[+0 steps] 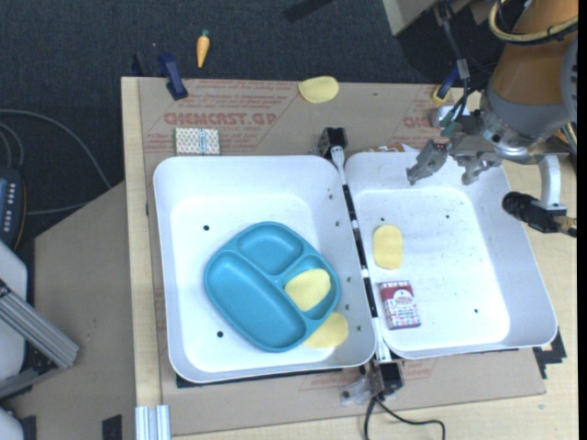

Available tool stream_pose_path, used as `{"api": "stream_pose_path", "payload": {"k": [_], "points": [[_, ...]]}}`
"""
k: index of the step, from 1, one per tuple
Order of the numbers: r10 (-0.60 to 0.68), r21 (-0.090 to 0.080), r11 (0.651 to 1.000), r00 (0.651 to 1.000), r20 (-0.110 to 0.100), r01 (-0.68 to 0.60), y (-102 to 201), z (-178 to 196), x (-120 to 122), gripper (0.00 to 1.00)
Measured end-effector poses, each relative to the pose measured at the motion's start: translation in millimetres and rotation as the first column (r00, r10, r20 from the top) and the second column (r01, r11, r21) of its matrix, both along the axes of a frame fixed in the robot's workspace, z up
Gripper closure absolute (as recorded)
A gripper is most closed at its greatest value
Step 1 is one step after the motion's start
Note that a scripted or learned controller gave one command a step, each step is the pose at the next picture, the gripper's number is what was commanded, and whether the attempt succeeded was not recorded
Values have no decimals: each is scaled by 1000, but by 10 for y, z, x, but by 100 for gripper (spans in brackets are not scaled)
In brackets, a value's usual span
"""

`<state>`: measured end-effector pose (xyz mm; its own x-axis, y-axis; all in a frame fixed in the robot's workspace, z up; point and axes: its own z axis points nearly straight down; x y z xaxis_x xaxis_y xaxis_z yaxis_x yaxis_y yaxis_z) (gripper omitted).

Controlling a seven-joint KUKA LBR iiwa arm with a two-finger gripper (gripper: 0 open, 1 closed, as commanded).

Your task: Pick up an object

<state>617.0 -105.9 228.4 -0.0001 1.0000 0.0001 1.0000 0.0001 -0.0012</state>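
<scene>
— Where's the gripper (449,166)?
— At the right bin's (514,324) twelve o'clock edge, fingers spread, nothing between them.
— And the objects?
— Yellow piece (388,246) and red packet (399,304) at eight o'clock.

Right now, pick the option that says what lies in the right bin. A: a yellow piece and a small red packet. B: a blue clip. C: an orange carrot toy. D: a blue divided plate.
A: the right bin holds a yellow piece and, just below it, a small red packet; the blue divided plate sits in the left bin.
</scene>
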Motion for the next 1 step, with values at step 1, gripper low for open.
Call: {"api": "stream_pose_path", "payload": {"k": [1], "points": [[1,1,1000,1000,-1,-1,414,-444,-183,0]]}}
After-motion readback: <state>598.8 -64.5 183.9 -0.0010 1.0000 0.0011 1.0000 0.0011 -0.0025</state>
